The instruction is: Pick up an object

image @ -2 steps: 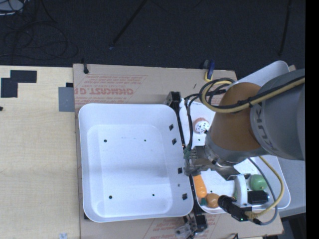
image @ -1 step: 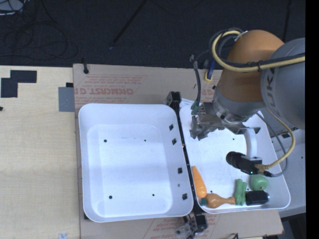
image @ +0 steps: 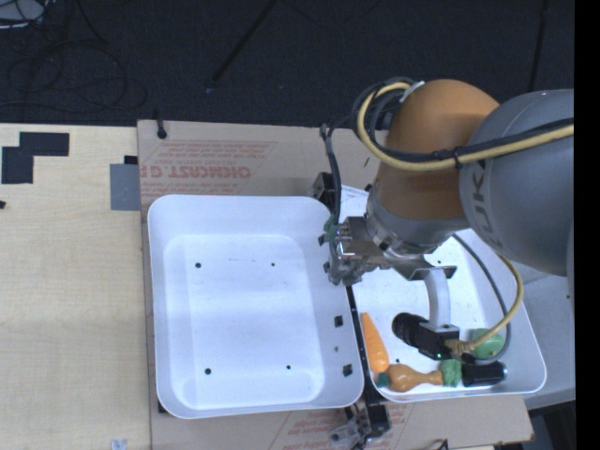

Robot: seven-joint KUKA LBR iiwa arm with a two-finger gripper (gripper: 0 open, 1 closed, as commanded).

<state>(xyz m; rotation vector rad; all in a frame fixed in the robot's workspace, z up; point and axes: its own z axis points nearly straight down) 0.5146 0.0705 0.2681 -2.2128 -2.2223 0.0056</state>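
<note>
Checker: Pincer (image: 342, 256) state?

Tagger: Cannot tell. It sits low where the two bins meet, at the right bin's left wall, and reads from above as a knot of metal. Open or closed is not readable, nor is whether it has hold of anything.

Checker: Objects to pick?

Tagger: All are in the right bin (image: 527, 350), bunched toward its near rim. The orange carrot (image: 375, 343) lies lengthwise just beside the left wall, below the pincer in the view and apart from it. The tan gourd (image: 411, 377) lies along the near rim, its left end at the carrot's lower end; touching or not is unclear. The green piece (image: 452, 373) sits at the gourd's right end. The black object (image: 485, 374) is just right of that, against the near rim.

Checker: Arm?

Tagger: The grey arm (image: 525, 186) comes in from the right, and its orange band (image: 441, 120) hangs over the far half of the right bin.

Checker: Rest?

Tagger: The left bin (image: 244, 298) is white with small dark dots on its floor. Both bins sit on a cardboard sheet (image: 216, 162) on the pale desk (image: 66, 298).
</note>
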